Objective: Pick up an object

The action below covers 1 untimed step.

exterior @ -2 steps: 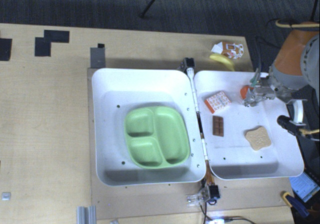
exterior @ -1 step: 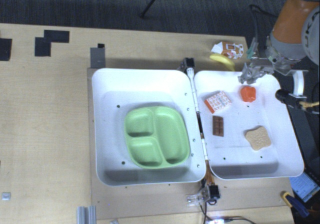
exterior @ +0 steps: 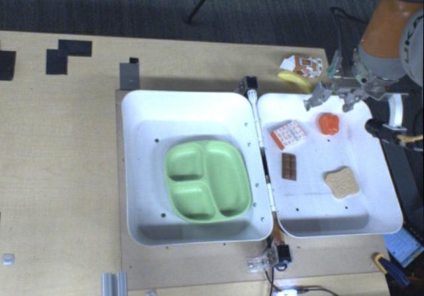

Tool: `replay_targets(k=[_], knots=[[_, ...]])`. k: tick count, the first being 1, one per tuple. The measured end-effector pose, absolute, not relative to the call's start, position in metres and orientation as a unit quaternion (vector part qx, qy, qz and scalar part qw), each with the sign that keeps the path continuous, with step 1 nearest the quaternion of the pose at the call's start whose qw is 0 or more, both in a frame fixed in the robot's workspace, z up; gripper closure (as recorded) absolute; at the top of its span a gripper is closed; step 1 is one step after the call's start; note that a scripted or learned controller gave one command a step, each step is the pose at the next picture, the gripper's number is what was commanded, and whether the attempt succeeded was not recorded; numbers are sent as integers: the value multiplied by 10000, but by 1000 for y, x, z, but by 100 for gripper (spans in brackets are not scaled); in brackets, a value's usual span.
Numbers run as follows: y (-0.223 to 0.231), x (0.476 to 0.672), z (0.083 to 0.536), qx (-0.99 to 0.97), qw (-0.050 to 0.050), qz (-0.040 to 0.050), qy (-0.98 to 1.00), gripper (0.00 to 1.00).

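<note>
Claw hung over right bin's far rim, fingers spread, holding nothing. Just below: orange thing, apart from fingertips. Left of that, red-and-white packet, then brown bar. Toast nearer front. Outside bin, behind: banana. In left bin: green tray.

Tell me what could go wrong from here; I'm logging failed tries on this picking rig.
1. The gripper sits over the right bin's far wall, so a descent might strike the rim.
2. The orange object looks small and rounded; it may slip away.
3. The patterned packet and brown bar lie flat, leaving little to grasp.
</note>
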<state>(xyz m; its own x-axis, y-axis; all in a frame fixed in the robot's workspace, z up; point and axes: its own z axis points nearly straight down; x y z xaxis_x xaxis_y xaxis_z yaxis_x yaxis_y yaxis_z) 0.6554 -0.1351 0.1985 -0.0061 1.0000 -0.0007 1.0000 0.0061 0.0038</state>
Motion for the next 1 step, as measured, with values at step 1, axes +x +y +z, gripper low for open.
replay_targets(k=[1], knots=[[-112,647,98,7056,41,31,7086,0]])
